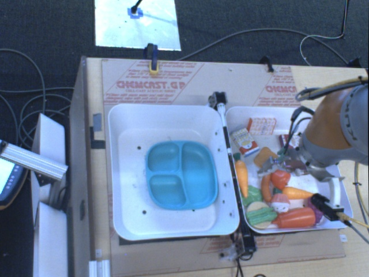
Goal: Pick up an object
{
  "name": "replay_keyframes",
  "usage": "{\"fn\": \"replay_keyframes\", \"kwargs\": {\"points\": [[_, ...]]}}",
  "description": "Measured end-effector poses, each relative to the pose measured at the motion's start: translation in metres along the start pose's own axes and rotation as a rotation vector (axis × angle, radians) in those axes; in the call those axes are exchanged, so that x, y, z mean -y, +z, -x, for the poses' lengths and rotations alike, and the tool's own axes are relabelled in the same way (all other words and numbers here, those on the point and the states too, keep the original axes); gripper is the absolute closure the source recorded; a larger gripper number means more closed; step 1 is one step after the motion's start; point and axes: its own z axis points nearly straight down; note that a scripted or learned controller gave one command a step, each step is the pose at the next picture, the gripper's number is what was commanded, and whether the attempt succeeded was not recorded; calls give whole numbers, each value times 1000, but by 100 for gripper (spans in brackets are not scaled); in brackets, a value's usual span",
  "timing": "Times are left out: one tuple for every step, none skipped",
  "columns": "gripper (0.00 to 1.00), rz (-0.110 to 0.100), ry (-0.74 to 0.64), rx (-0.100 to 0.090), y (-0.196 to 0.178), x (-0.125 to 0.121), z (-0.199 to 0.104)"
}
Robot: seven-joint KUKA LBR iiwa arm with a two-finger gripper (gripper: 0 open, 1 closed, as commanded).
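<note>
The gripper (275, 167) is low in the right bin (340, 180), among toy foods: a carrot (241, 178), a red tomato-like piece (280, 179), a green vegetable (260, 215), a small carton (244, 142); its tip is near the tomato-like piece, perhaps touching; how it is set I cannot tell, because the wrist hides it. No object appears lifted, so I judge the pick not yet done; closing and raising are left. The left bin (130, 120) has a blue divided plate (181, 174).
</note>
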Motion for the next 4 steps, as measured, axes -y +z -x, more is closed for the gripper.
{"fn": "replay_keyframes", "kwargs": {"points": [[0,4,-3,0,-1,-72,10],[0,-13,5,0,0,-126,-22],[0,0,0,0,0,-55,10],[0,3,0,1,-1,-38,-35]]}}
